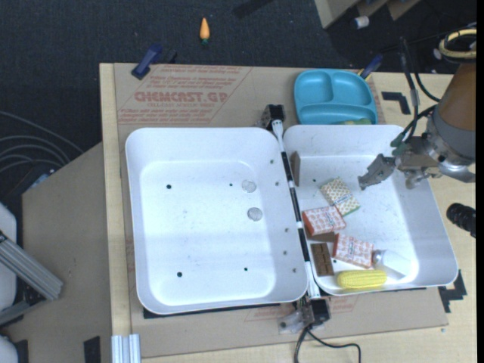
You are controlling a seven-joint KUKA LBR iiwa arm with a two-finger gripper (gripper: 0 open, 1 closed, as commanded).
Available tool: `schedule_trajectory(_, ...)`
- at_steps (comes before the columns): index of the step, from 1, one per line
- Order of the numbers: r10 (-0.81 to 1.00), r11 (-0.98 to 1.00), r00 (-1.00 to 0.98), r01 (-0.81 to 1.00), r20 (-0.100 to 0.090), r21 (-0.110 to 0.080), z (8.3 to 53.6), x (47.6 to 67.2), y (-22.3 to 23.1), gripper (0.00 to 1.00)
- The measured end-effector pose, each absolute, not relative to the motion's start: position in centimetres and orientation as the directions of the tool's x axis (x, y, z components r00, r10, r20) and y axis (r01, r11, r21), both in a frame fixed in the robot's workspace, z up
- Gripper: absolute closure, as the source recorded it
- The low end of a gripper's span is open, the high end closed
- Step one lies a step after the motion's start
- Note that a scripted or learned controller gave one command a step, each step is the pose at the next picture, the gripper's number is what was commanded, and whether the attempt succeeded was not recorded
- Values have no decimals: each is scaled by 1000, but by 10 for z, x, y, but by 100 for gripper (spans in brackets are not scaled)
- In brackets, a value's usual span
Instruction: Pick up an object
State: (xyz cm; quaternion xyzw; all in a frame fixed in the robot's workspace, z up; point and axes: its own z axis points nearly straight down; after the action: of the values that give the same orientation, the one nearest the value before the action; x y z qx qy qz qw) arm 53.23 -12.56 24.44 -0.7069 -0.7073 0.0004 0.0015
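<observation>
The right bin (423, 203) holds several items. A patterned packet (339, 195) lies near its middle, with a red-and-white packet (323, 219) just below it and a second one (353, 250) lower down. A yellow corn cob (361, 280) rests at the front wall, a brown bar (321, 258) to its upper left, and a brown block (294, 169) against the left wall. My gripper (392, 178) hovers over the bin's upper right part, open, with nothing between its fingers. Its left fingertip (370, 177) is up and right of the patterned packet.
The left bin (151, 165) has two small round discs (249, 186) (254, 214) near its right side. A blue divided tray (335, 97) sits behind the right bin. A blue clip (146, 61) lies at the board's far left corner.
</observation>
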Motion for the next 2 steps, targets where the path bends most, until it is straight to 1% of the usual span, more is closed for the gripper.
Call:
schedule_trajectory(1,1000,1,-1,1000,1,-3,184,542,-85,0)
schedule_trajectory(2,1000,0,0,1000,0,0,84,608,-94,0)
